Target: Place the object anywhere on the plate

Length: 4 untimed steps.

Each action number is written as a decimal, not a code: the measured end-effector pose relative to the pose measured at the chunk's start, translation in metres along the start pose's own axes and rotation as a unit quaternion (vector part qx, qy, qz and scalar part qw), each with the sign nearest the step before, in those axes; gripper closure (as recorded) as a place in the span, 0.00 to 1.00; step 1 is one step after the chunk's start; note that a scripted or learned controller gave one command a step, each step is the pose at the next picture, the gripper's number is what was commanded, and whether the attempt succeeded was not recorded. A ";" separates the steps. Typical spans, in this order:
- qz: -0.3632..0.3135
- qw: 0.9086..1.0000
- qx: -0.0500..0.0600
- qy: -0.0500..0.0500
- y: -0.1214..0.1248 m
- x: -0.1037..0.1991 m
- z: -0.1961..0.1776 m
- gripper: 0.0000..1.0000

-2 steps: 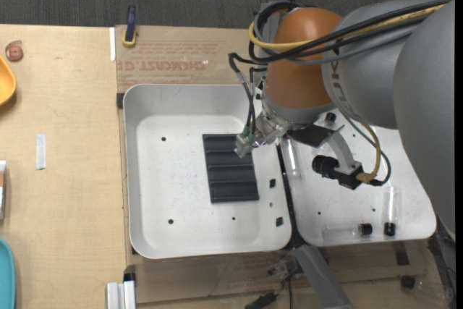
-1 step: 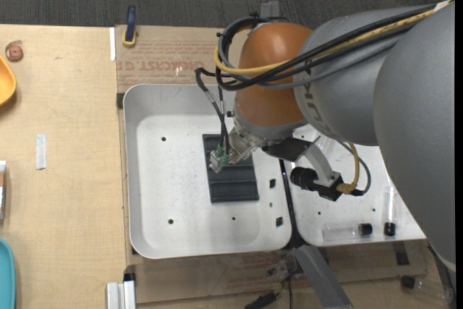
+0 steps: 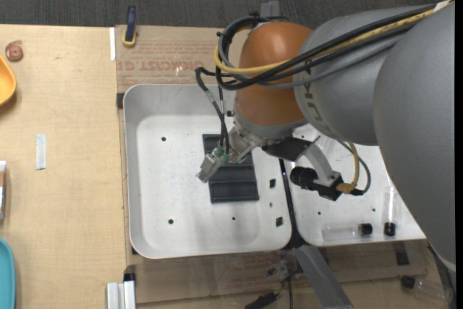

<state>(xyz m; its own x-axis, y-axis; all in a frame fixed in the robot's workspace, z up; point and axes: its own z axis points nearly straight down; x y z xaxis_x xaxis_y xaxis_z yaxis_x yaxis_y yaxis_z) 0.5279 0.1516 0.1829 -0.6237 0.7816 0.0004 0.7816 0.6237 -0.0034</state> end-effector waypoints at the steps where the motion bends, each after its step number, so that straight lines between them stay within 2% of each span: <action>1: -0.284 0.959 -0.002 -0.001 0.055 -0.011 0.025 0.00; 2: -0.080 0.997 -0.001 -0.001 0.109 -0.006 -0.075 0.00; 3: -0.081 0.997 -0.001 -0.003 0.109 -0.007 -0.083 1.00; 4: -0.136 0.991 -0.002 -0.002 0.134 -0.014 -0.047 1.00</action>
<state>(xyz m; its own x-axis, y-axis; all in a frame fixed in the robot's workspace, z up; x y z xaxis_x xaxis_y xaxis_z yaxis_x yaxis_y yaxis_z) 0.6417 0.2244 0.2296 -0.8115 0.5844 -0.0027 0.5844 0.8115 -0.0002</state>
